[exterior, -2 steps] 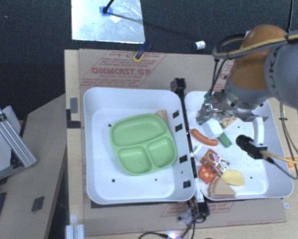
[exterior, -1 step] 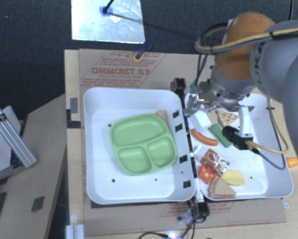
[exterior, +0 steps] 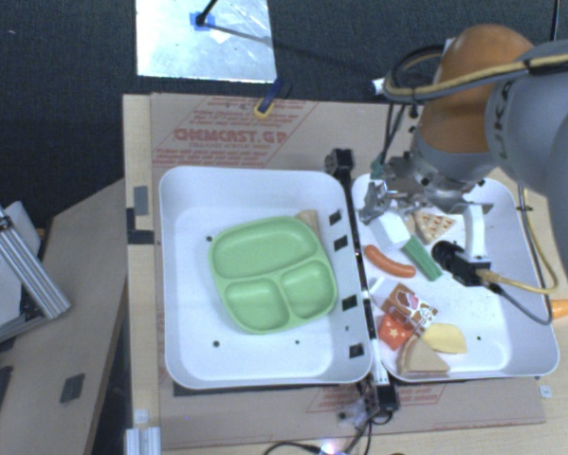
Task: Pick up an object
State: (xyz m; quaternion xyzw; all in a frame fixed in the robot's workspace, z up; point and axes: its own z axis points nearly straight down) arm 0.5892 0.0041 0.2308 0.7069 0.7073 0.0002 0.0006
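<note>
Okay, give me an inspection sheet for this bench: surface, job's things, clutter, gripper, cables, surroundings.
Surface: two white bins; left bin, right bin, on cardboard.
Job's things: toy food in the right bin: sausage, green stick, pizza slice, yellow wedge.
Clutter: green divided tray in the left bin.
Gripper: gripper low over the right bin's far-left corner.
Cables: black cable crossing the right bin.
Surroundings: foil sheet on dark floor.

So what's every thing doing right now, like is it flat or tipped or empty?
Green divided plate: lying flat in the left bin, all three compartments empty.
Hot dog: lying on its side in the right bin.
Green stick: lying flat beside the hot dog.
Pizza slice: flat, under the arm.
Gripper: low over the right bin.
</note>
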